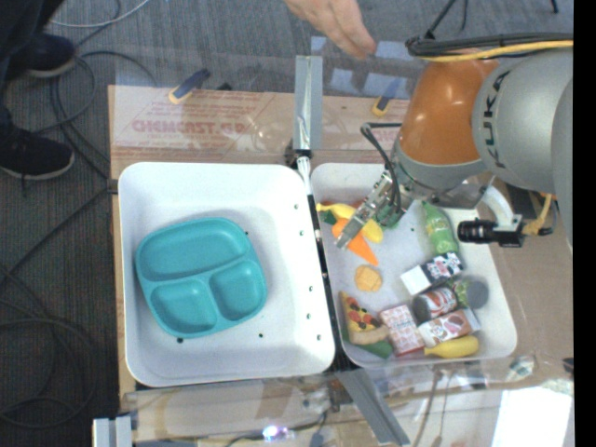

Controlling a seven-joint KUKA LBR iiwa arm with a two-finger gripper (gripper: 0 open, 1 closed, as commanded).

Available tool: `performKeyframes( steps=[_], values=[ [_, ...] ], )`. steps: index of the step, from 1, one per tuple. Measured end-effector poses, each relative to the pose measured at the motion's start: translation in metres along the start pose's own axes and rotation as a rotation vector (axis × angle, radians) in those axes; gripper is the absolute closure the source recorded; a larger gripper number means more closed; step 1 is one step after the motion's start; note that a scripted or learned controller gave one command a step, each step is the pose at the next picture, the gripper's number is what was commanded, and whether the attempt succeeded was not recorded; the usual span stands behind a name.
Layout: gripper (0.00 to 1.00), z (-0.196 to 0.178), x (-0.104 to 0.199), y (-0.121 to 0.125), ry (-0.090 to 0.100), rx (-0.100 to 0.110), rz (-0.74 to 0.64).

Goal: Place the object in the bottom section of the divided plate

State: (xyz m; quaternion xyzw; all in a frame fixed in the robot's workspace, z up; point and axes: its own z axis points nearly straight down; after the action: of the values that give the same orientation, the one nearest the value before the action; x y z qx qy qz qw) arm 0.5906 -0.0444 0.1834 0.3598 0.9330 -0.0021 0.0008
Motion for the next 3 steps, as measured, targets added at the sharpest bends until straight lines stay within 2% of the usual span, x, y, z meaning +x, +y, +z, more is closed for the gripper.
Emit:
performKeyframes(
  steps=[1, 2, 3],
  values=[
    [1.00, -0.001, 0.013, 0.090, -0.001, -0.004, -0.179],
    [1.00, -0.027, 0.061, 0.149, 0.000, -0.004, -0.358],
    [1.00, -0.048, 0.104, 0.191, -0.001, -0.004, -0.483]
  ],
)
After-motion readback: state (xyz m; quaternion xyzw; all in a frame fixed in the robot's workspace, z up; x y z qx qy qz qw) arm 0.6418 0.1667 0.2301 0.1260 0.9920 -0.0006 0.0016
